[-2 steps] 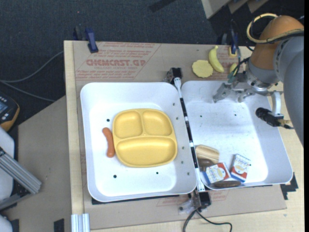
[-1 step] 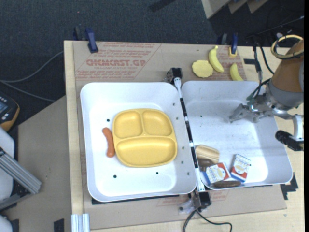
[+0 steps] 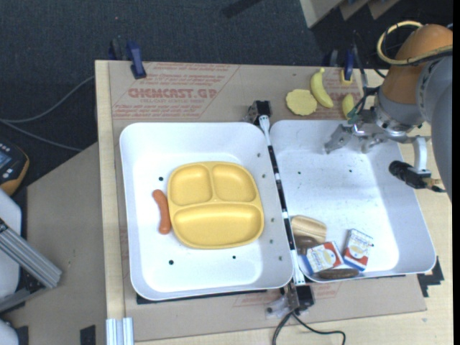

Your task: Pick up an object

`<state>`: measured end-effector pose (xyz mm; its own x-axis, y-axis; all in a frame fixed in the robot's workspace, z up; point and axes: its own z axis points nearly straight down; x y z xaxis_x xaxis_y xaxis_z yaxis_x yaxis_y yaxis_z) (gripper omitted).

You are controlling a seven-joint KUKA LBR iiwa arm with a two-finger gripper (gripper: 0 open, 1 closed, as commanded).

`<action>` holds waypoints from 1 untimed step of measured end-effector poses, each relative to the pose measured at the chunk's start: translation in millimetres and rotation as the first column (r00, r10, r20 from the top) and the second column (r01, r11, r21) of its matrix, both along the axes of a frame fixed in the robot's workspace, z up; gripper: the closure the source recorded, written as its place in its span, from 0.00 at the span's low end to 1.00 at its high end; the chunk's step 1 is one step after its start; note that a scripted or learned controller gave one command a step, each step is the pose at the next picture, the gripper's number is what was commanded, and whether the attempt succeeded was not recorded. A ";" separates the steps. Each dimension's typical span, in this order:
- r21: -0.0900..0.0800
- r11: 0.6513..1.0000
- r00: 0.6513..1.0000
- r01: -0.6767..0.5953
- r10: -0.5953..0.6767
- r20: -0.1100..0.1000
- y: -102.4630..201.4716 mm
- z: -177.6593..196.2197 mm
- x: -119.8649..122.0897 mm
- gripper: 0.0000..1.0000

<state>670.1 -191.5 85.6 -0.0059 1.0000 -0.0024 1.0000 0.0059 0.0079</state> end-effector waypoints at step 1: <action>0.014 1.000 1.000 0.007 -0.006 -0.012 -29.3 -0.2 -97.8 0.00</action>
